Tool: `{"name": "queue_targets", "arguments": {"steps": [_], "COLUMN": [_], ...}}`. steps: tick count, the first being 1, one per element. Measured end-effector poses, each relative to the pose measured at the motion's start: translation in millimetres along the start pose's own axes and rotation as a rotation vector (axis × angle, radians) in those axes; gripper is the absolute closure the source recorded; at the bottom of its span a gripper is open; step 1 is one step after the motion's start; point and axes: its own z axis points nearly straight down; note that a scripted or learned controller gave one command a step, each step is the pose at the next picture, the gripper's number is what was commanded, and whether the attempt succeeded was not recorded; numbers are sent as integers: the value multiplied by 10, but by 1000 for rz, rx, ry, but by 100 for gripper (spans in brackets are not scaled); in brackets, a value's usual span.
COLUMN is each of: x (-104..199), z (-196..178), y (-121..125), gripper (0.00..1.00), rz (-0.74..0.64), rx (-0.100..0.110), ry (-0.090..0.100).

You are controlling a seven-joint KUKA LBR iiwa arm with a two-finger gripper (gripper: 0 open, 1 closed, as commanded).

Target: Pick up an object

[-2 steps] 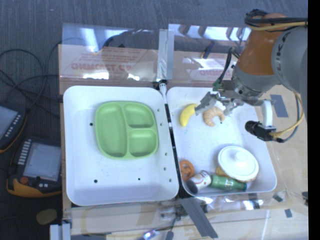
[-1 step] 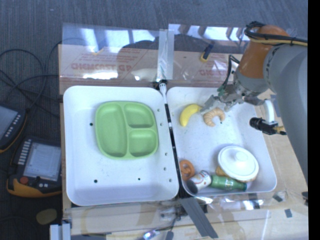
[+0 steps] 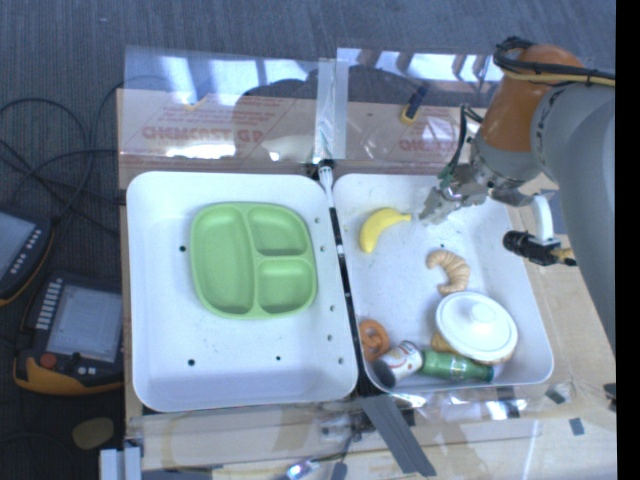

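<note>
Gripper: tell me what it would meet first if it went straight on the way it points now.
The gripper points down and left into the right bin. Probably the bin's bare floor just right of the banana; depth is unclear, so it might clip the banana's tip.

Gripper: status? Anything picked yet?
Gripper over right bin's far end, nothing seen held. Banana just left of it, lying loose. Croissant nearer the camera, clear of it.

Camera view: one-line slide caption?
Arm's gripper hovers beside banana in right bin, with croissant, white bowl, green bottle; green tray in left bin.
</note>
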Motion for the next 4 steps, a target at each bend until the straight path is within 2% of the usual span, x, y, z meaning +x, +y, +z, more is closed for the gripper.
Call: {"name": "queue_targets", "arguments": {"steps": [1,2,3,4], "x": [195,195,-128,-124], "z": [-509,-505,164,79], "y": [-112,-114,-779,-774], "gripper": [100,0,0,100], "rz": [110,110,99,97], "rx": [1,1,-3,-2], "ry": [7,7,8,10]}}
